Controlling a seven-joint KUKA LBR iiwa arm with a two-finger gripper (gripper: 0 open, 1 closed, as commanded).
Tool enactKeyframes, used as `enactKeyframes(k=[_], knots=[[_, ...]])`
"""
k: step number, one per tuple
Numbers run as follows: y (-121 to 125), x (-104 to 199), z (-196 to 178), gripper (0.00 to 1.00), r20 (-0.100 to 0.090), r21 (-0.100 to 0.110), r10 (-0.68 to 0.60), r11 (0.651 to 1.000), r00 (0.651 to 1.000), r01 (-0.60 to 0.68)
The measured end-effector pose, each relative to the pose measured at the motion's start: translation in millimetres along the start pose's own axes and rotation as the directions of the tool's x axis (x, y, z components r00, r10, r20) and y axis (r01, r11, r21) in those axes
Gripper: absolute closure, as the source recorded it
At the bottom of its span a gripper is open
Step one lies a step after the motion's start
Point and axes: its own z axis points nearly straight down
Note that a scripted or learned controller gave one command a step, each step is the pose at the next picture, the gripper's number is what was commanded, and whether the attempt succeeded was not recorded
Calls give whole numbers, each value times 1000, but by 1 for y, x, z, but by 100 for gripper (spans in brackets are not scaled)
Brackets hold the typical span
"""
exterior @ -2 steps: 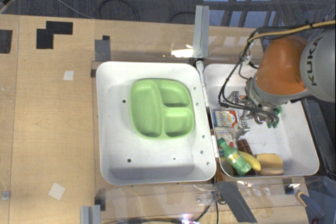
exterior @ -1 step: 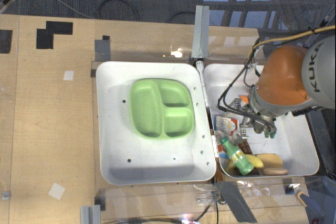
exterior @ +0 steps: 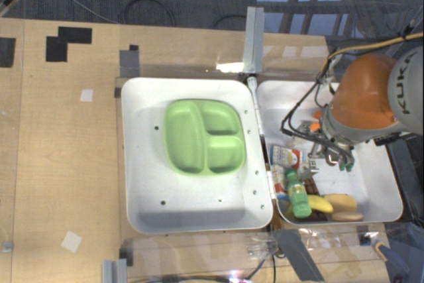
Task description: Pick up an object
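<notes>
While upright in view, green bottle points bin-front

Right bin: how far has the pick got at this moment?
Nothing looks picked yet. The gripper sits low inside the right bin, above the pile at its near left corner; I can't tell if it holds anything. The green bottle, banana and small carton lie in the bin. The green divided tray sits in the left bin. Left: grasp and lift an object.
</notes>
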Motion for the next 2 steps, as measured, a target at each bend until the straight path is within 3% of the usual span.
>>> enactKeyframes(k=[1, 2], knots=[[0, 61, -2, 0, 10, 7, 91, 996, 996, -91], [-25, -14, 1, 0, 1, 2, -41, 999, 999, 41]])
